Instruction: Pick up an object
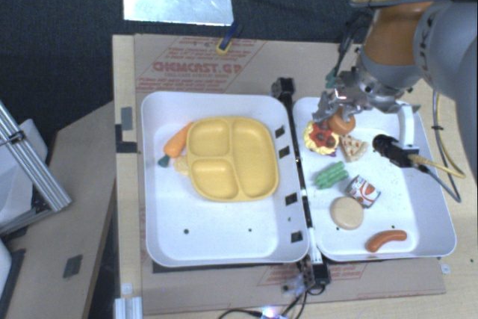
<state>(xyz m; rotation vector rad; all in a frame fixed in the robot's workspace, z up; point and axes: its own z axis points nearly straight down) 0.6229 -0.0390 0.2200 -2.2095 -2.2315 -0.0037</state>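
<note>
The grey arm's pincer [334, 107], open or closed impossible to tell, hangs at the eleven o'clock corner of the right shallow white bin [427, 209], a small round orange toy [344, 122] just beside it at five o'clock.

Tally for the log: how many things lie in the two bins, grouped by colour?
Orange: 3 (carrot, sausage, lump)
Yellow: 1 (plate)
Green: 1 (pod)
Beige: 2 (bun, wedge)
Red mixed: 2 (red-yellow disc, red-white can)
Total: 9
</note>
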